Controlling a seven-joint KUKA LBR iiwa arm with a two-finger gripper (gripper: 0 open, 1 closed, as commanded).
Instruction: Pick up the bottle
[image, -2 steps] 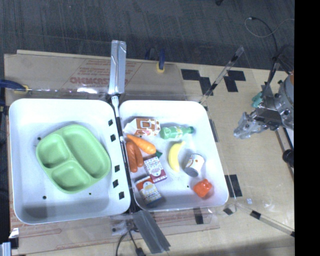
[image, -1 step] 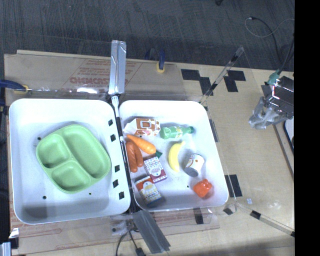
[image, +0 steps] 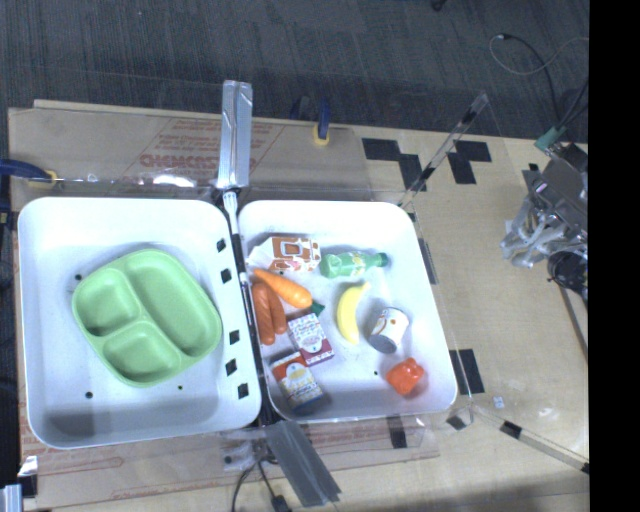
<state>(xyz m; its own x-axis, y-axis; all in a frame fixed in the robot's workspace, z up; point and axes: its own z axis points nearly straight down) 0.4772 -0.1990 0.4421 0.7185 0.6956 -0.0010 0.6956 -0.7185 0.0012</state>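
A small green bottle (image: 351, 264) lies on its side in the back half of the right bin (image: 425, 300), its cap pointing right. It rests between a red-and-white carton (image: 293, 252) on its left and a banana (image: 347, 310) just in front of it. The grey end of my arm with the gripper (image: 548, 215) sits far to the right over the bare bench, well outside the bin and apart from the bottle. Nothing can be seen in it.
The right bin also holds a carrot (image: 283, 288), sausages (image: 266, 311), two small cartons (image: 311, 338) (image: 298, 383), a tipped white cup (image: 388, 327) and a red fruit (image: 405, 376). A green divided plate (image: 147, 315) lies in the left bin (image: 40, 400). Cables run along the right.
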